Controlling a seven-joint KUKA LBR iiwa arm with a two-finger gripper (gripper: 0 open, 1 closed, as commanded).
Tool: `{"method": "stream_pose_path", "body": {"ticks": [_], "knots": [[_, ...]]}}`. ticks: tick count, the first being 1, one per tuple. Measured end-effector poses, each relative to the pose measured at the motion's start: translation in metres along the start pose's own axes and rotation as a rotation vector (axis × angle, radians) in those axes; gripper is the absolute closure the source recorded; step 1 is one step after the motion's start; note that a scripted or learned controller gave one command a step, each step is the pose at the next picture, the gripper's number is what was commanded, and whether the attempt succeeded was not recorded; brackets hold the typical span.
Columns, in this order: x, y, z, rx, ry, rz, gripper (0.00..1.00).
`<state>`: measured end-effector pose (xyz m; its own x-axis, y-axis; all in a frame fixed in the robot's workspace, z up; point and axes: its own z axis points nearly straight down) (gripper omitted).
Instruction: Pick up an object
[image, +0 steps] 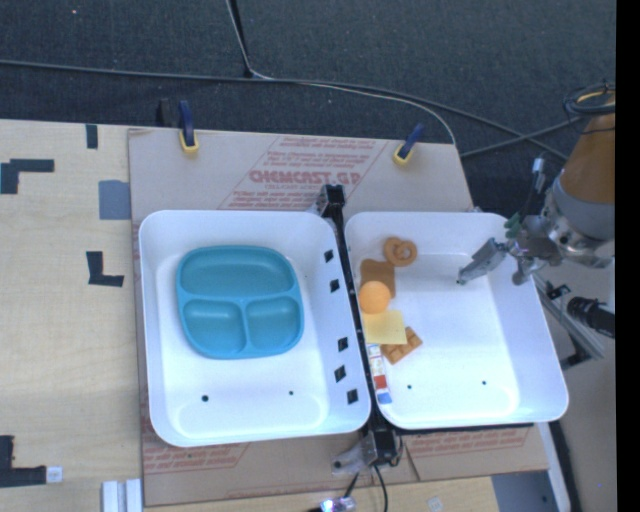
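The objects to pick lie huddled against the left wall of the right bin (500, 400): a small orange ball (374, 297) sits on a brown flat piece (377, 272), with a yellow square block (385, 327) just below it, touching or nearly so, and a brown waffle-like piece (404, 347) poking out from under the yellow block's lower right. A tan ring-shaped pretzel (400, 251) lies just above and to the right of the ball, and a narrow red-and-blue item (379, 378) rests along the wall beneath the cluster. The pincer (497, 263) hangs over the upper right part of this bin, well apart from the cluster, its two fingers spread apart with nothing between them. The arm (588, 185) reaches in from the right, its orange band above the grey wrist, tilted leftward over the bin's rim. The left bin (160, 330) holds a blue divided plate (240, 301). Both bins sit on a cardboard sheet (290, 170) clamped to the bench (60, 300).
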<state>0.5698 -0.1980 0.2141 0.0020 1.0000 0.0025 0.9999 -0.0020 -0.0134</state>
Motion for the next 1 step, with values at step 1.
{"method": "stream_pose_path", "body": {"ticks": [1], "knots": [[0.0003, 0.0028, -0.0067, -0.012, -0.003, -0.003, 0.0]]}}
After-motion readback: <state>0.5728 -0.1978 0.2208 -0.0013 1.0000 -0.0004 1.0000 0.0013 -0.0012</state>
